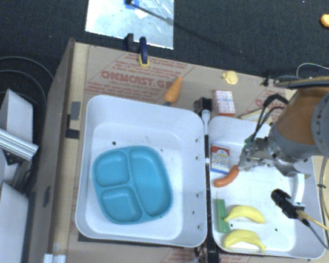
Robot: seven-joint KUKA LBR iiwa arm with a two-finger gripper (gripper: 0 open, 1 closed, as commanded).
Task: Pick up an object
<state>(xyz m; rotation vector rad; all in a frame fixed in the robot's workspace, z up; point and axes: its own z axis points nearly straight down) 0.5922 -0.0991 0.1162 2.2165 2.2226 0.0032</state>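
Note:
My gripper (247, 161) hangs low in the right bin (304, 243), near its left wall. Just below and left of it lies an orange-red sausage (225, 177), its upper end close to the gripper's tip; whether they touch is unclear. A red and white carton (219, 155) stands left of the gripper. Toward the front of this bin lie two yellow bananas (246, 214) (244, 238) and a green stick (219, 215).
The left bin (111, 117) holds a blue divided plate (132, 184). Behind the bins on the bench lie a carrot (173, 90), a small pink box (224, 102) and a yellow lump (230, 77). The arm covers the right bin's back right.

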